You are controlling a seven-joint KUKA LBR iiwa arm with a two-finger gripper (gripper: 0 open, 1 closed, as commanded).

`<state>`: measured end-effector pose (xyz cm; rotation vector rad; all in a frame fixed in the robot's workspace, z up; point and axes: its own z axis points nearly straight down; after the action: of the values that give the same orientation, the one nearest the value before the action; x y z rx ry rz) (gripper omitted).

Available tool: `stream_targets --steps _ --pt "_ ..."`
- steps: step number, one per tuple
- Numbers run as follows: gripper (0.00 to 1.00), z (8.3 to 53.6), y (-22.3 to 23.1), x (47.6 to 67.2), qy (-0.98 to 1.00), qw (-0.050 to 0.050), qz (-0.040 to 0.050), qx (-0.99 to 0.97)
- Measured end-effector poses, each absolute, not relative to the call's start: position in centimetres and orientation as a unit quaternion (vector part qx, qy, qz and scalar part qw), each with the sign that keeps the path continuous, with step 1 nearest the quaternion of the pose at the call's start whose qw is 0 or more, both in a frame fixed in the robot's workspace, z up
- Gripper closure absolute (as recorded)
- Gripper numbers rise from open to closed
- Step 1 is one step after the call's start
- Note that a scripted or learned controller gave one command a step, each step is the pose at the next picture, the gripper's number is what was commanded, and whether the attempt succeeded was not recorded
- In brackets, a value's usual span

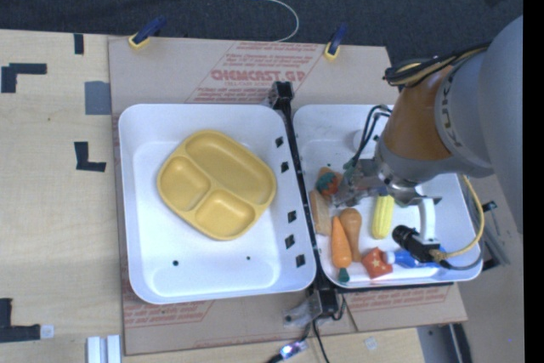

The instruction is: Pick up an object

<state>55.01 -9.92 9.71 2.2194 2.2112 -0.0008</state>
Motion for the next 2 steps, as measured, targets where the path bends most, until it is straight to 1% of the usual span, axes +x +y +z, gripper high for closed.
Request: stream_targets --steps 1,2 --pt "1.0 15.9 -9.5 55.4 0.708 0.001 0.001 0.706" --pt "1.0 22.2 -9.5 55.7 0.708 0.002 0.0011 0.706"
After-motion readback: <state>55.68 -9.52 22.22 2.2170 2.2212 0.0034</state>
